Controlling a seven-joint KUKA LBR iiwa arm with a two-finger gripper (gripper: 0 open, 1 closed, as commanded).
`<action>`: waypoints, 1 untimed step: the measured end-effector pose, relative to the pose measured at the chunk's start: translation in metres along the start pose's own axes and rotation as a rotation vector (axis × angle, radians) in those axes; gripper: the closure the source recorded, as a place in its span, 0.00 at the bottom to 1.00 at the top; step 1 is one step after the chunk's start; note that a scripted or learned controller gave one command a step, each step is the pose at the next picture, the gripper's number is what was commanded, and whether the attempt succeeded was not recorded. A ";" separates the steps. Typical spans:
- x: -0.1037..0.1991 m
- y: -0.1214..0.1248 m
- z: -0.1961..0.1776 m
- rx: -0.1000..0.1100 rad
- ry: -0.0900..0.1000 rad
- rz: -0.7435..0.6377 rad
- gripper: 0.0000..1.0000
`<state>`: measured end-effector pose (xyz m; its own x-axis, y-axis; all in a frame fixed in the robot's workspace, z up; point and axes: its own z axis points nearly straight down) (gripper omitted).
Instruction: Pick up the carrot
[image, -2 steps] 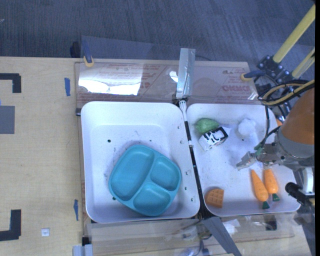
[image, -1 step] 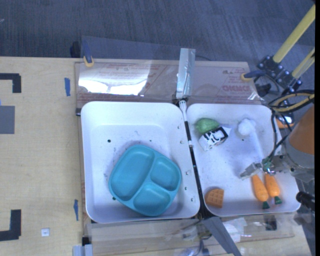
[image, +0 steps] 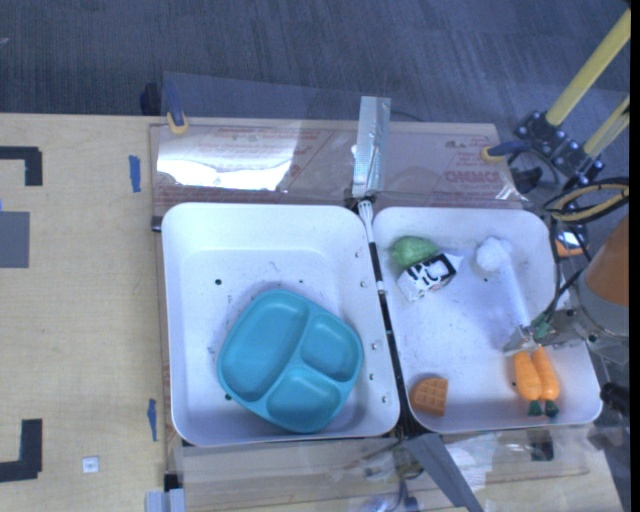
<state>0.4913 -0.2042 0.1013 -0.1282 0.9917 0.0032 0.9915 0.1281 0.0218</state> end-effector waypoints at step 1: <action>0.061 0.007 -0.099 0.016 -0.005 0.167 1.00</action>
